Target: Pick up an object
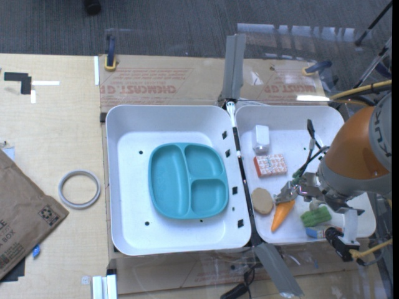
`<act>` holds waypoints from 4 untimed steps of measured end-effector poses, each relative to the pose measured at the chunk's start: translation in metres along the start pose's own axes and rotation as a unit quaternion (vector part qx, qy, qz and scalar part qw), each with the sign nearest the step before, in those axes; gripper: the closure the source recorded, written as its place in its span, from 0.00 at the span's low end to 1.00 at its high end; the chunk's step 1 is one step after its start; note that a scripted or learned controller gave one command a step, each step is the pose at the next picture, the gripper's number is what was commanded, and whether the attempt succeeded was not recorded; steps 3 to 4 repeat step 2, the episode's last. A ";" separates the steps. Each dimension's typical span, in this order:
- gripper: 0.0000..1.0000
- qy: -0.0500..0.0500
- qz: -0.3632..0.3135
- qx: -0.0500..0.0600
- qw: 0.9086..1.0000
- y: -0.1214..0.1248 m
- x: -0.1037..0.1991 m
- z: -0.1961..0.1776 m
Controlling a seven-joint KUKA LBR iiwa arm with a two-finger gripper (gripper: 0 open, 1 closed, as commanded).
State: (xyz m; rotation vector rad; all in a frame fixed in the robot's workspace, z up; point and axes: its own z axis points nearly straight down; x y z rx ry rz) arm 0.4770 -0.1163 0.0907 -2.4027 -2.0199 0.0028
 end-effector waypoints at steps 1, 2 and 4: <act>1.00 0.000 0.001 0.000 1.000 0.000 -0.001 -0.008; 1.00 -0.001 0.028 -0.001 1.000 0.000 0.056 -0.138; 1.00 -0.001 0.028 -0.001 1.000 0.000 0.056 -0.138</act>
